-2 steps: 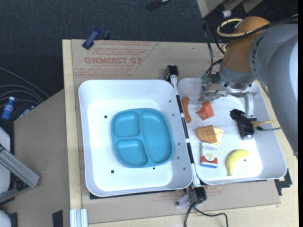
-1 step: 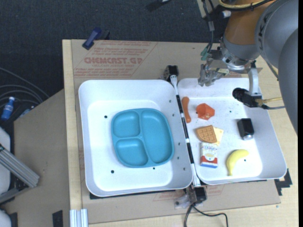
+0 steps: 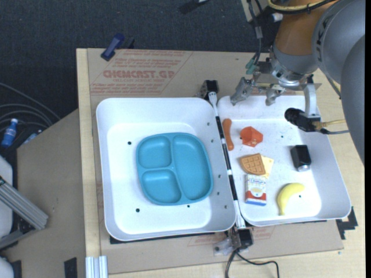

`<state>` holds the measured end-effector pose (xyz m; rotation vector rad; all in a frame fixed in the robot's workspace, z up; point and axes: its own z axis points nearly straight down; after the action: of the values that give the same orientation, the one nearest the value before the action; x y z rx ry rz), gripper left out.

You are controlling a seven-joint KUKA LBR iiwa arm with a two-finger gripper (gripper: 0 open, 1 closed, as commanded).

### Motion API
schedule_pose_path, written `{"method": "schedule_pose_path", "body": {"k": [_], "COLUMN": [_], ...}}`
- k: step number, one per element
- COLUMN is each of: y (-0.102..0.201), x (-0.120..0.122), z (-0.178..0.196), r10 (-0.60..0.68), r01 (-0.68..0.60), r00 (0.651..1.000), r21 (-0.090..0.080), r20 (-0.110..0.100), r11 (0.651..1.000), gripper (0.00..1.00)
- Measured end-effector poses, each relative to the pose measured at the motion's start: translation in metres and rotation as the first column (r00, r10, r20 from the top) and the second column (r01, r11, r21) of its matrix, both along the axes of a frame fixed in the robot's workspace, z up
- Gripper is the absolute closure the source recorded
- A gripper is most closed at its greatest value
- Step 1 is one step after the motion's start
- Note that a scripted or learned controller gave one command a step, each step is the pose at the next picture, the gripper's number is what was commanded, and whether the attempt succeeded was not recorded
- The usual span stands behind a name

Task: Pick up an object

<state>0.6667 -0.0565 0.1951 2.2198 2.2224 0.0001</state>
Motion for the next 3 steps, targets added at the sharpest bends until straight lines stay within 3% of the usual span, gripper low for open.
{"method": "schedule_pose_path", "body": {"k": [1, 2, 3], "y": [-0.04, -0.039, -0.039], "x": [-0.015, -0.014, -0.014], "z": [-0.111, -0.1, -0.1], "r10": [-0.002, -0.002, -0.002], "r01": [0.002, 0.002, 0.002], "r00": [1.0, 1.0, 1.0], "r21": [0.0, 0.0, 0.0], "r20": [-0.001, 0.002, 0.001], "r11": [1.0, 1.0, 1.0], "gripper": [0.0, 1.0, 0.0]}}
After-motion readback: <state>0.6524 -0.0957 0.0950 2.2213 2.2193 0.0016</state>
